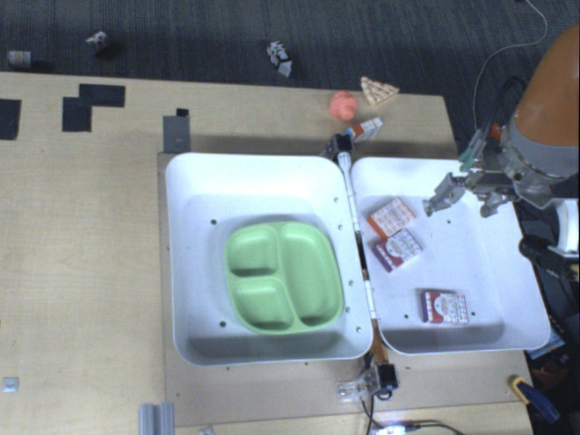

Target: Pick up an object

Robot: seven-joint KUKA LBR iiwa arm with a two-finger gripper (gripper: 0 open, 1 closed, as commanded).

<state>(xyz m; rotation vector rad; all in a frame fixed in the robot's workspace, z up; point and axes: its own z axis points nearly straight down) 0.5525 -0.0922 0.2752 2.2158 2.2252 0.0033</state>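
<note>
**Gripper over right bin, nothing between its fingers**

Left bin [186,243]: a green tray [283,276] with three compartments lies flat near the middle, fully visible.

On the bench behind the two bins lie a pink ball [343,105], a small wedge-shaped item [379,90] and a tube [365,130]; these are too small to make out further.

Right bin [507,270]: three small packets lie on the floor. An orange packet [391,216] sits toward the left wall, a dark red packet [397,249] just in front of it, apparently touching. A third red packet [443,306] lies apart, nearer the front wall. Printing on all three is illegible.

The gripper [464,194] hangs above the bin's rear right part, its fingers spread apart and gripping nothing. The orange packet is the nearest item, lying to the left of the fingertips and clear of them. The arm [553,107] is cut off by the right frame edge, and its body hides the bin's far right corner
</note>
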